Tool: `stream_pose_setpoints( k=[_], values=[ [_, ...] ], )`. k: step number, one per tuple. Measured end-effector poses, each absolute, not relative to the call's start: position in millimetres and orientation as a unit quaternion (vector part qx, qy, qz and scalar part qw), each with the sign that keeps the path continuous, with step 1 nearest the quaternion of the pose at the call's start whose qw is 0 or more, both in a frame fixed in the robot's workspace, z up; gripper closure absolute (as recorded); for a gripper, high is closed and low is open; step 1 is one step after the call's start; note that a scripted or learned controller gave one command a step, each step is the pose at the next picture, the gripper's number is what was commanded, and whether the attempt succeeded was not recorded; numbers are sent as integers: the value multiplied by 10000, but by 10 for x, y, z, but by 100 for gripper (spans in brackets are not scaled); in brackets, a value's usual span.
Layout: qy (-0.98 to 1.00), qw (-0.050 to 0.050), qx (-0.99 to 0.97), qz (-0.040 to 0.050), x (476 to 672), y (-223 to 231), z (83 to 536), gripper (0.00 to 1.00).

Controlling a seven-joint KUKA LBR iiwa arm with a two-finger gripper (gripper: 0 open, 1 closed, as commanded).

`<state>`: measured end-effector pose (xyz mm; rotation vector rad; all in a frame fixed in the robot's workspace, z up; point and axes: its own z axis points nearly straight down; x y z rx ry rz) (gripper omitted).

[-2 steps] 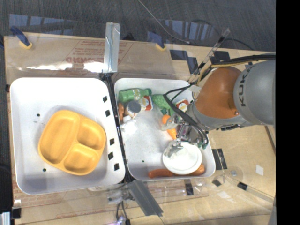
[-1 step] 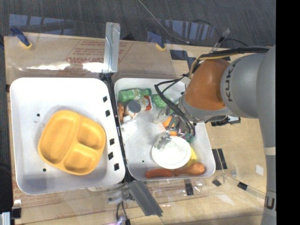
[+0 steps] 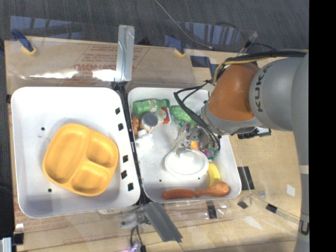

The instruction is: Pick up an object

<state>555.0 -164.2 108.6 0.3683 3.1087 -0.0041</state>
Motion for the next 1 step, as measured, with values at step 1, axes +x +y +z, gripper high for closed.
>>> stream_pose_setpoints(
  k=[1],
  values=[
    [9897,76,1428,-15,6109,-2000,2578,100]
  ],
)
